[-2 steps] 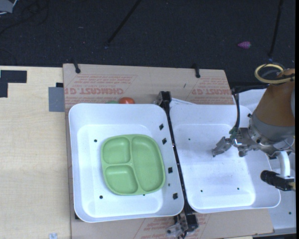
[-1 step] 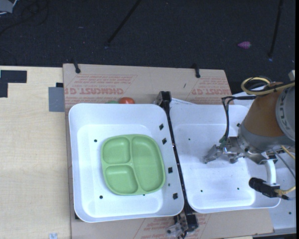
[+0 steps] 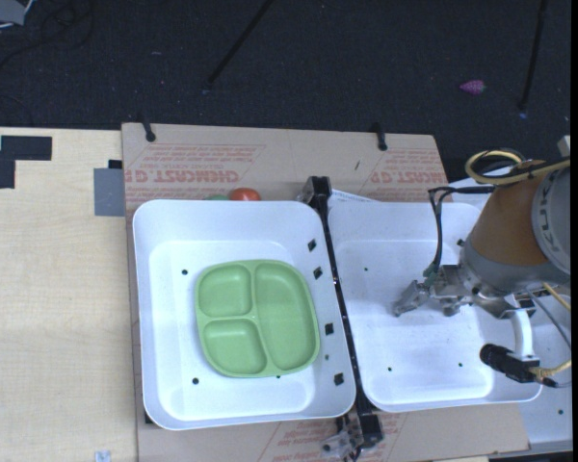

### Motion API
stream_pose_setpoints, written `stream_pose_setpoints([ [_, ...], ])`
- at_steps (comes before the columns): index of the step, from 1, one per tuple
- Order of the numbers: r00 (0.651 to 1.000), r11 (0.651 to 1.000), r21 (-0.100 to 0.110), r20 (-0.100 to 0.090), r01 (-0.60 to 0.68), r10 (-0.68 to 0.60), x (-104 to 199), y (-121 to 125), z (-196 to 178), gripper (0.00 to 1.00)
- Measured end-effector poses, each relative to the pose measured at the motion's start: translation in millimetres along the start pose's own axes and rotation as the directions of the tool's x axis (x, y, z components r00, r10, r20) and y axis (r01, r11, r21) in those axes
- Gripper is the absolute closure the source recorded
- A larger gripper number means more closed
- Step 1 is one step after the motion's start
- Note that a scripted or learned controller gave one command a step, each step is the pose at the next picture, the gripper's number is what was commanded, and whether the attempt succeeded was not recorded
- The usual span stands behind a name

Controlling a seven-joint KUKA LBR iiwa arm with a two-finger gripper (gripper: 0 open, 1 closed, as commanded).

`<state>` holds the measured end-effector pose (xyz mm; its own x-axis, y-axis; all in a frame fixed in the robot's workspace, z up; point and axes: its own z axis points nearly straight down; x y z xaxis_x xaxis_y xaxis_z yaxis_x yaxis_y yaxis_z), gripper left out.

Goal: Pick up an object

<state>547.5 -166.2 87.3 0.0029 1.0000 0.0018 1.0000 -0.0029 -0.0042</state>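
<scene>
A light green plate with three compartments lies flat in the middle of the left bin. My gripper is low inside the right bin, near the middle of its floor and well to the right of the plate. I see nothing under or in the gripper. The grey arm with its orange band comes in over the right bin's right rim.
A black divider runs between the two bins. A small red object sits just behind the left bin's back rim on the cardboard. A black part with cables hangs by the right bin's front right corner.
</scene>
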Motion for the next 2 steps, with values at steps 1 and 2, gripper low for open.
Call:
stream_pose_setpoints([
  [1, 1.0, 1.0, -0.001, 0.0, -0.004, 0.004, -1, 0, -11, 1.0],
  [2, 1.0, 1.0, -0.005, 0.002, 0.004, -0.004, 2, 4, -54, 1.0],
])
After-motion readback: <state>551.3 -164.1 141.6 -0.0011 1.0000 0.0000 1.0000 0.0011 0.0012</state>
